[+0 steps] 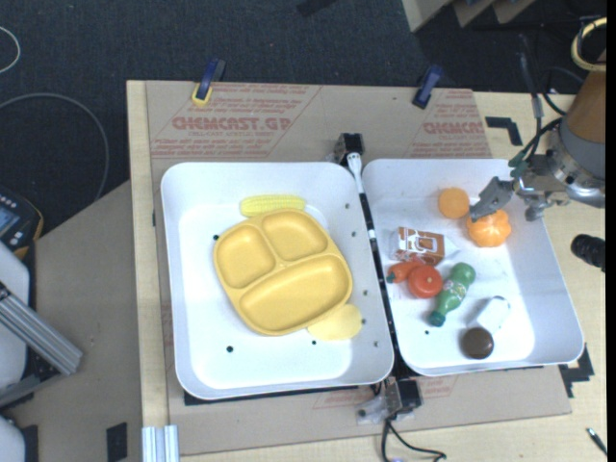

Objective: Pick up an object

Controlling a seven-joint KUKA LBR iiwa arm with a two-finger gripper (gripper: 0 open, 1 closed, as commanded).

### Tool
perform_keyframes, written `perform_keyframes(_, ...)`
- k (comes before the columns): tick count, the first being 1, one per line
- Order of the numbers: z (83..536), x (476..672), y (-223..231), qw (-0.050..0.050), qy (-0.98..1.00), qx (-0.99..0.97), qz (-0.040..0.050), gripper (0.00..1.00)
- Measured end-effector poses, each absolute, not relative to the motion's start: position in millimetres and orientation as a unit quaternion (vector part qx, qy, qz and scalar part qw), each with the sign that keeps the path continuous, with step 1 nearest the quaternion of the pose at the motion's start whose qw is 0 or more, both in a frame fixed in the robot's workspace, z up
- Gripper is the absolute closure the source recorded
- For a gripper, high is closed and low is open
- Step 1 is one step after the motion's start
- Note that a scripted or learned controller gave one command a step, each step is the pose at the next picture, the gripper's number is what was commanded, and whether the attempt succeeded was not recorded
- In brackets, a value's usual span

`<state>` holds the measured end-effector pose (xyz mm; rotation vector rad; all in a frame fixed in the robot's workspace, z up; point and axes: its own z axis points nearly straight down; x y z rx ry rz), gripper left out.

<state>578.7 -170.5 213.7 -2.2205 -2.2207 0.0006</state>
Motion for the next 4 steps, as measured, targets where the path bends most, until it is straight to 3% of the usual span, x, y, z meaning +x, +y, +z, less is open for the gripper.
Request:
perform_keyframes(1,77.2,616.1,-146.6,0.003,-0.708,-0.706,0.0011,0.0)
perform_keyframes(2,85.5,669.4,-123.6,-0.003,-0.709,-0.706,-0.0018,0.0)
perform_keyframes(3,96.3,667.7,-125.2,-0.003,-0.708,-0.706,-0.0012,1.0)
perform_keyframes(4,192.2,669.0,-74.2,-0.004,-0.709,-0.705,-0.0039,1.0)
